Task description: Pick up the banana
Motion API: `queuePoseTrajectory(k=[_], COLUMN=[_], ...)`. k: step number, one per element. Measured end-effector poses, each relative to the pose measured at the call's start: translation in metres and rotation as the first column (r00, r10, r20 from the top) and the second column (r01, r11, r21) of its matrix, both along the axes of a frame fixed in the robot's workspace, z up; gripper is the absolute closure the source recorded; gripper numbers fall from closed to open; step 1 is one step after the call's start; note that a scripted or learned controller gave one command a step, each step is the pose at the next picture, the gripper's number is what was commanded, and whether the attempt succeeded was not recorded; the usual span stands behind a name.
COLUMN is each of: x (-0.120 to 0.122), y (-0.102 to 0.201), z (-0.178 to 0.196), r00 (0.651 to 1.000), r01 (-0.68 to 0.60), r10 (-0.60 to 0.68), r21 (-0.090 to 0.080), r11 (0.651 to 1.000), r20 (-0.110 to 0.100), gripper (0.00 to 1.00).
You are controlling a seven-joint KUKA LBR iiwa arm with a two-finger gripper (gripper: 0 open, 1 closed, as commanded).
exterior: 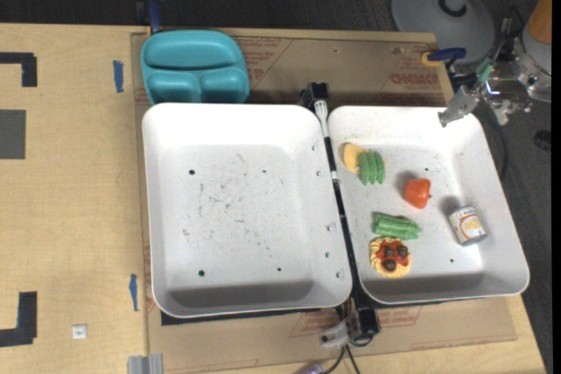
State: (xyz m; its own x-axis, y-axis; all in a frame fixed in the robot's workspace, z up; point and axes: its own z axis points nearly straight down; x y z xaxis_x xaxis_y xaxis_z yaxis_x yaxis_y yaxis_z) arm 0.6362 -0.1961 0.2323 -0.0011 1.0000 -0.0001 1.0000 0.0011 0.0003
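The left bin [235,206] holds nothing I can see, while the right bin [456,276] carries the banana [351,157] at its left wall, touching a green item [372,167], plus a red piece [416,192], a can [468,224] and more toy food. The gripper [459,108] hovers over that bin's far right corner, well apart from the banana, so this looks like the approach; next it must cross left and descend. I cannot tell how its jaws stand.

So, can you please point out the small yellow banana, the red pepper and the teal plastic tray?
small yellow banana [351,156], camera view, middle of its body.
red pepper [417,192], camera view, centre of its red flesh.
teal plastic tray [193,52], camera view, floor of its large compartment.
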Motion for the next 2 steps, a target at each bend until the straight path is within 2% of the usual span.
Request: queuePoseTrajectory(k=[1,2], x=[-0.050,-0.102], y=[0.075,0.100], z=[-0.147,-0.147], r00=[0.997,0.999], r01=[0.083,-0.048], r10=[-0.083,0.048], r21=[0.001,0.001], r11=[0.997,0.999], r20=[-0.001,0.000], gripper=[0.00,0.00])
